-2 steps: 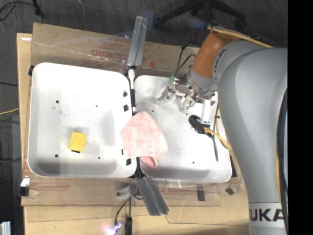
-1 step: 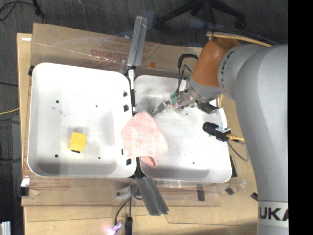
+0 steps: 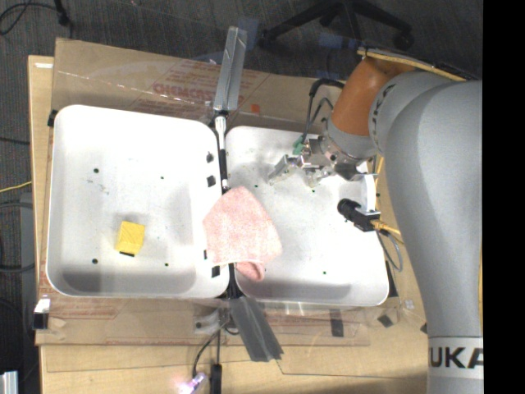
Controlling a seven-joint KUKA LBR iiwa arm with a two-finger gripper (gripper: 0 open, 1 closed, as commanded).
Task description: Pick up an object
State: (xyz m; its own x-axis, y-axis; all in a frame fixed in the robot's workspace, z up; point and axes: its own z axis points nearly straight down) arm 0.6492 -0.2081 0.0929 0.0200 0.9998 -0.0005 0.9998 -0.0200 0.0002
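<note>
A pink cloth (image 3: 240, 232) is draped over the divider (image 3: 221, 171) between two bins. The claw (image 3: 283, 169) is seen right of the divider, fingers spread, nothing gripped.

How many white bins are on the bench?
2. The left bin holds a yellow block. The right bin is beside it, with a pink cloth draped over the shared edge.
</note>
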